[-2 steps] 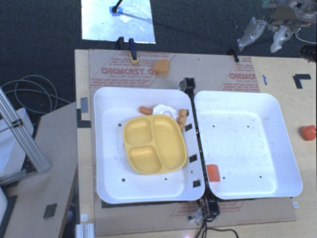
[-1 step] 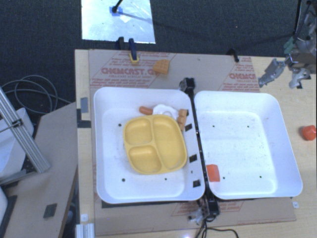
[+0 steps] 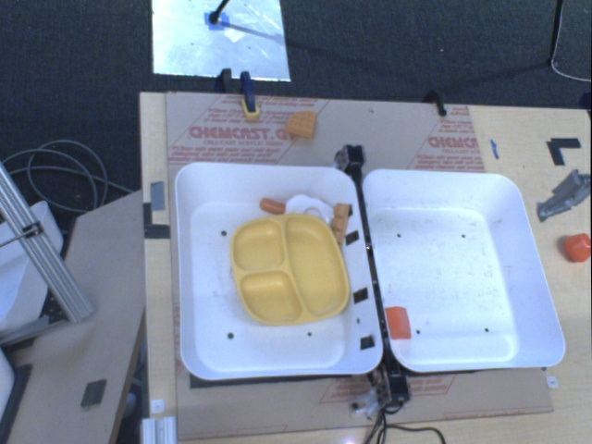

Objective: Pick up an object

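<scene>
The gripper [image 3: 562,196] appears as a grey metal tip at the bench's right side, just outside the right bin [image 3: 541,289]. Whether it is open or closed cannot be told, and nothing is seen in it. Just beside it, nearer the camera, a small orange piece [image 3: 576,246] lies on the bench. Across the right bin from the gripper, a red block [image 3: 398,322] sits in the near corner by the divider. Farther off still, the left bin [image 3: 199,276] holds a yellow tray [image 3: 289,271]. At the tray's far edge lie an orange sausage [image 3: 272,206], a white item [image 3: 305,205] and a tan block [image 3: 340,220]. A tan square [image 3: 301,125] rests on the bench beyond that bin.
</scene>
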`<state>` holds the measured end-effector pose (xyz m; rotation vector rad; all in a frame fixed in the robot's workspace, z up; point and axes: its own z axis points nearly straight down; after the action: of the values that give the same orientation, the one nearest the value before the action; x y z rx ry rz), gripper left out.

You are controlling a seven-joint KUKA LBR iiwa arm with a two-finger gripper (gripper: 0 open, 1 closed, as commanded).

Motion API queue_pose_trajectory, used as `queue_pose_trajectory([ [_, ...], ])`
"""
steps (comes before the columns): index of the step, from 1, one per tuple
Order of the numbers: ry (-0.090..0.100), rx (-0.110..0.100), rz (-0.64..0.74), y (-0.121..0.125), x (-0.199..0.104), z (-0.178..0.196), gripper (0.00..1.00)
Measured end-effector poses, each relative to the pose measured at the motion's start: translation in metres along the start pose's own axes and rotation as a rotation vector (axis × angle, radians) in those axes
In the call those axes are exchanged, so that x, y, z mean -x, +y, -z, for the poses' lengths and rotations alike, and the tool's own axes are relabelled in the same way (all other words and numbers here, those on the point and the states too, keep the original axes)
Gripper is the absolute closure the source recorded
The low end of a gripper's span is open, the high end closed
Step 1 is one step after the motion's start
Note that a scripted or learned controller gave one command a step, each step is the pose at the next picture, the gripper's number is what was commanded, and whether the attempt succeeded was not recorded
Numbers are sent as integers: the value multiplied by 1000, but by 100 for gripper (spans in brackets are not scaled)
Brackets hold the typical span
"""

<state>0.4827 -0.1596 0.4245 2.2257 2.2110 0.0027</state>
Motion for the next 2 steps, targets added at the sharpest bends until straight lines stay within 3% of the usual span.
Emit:
queue_pose_trajectory([
  [1, 5, -3, 21, 7, -103, -34, 0],
  [2, 1, -1, 9, 6, -96, -32, 0],
])
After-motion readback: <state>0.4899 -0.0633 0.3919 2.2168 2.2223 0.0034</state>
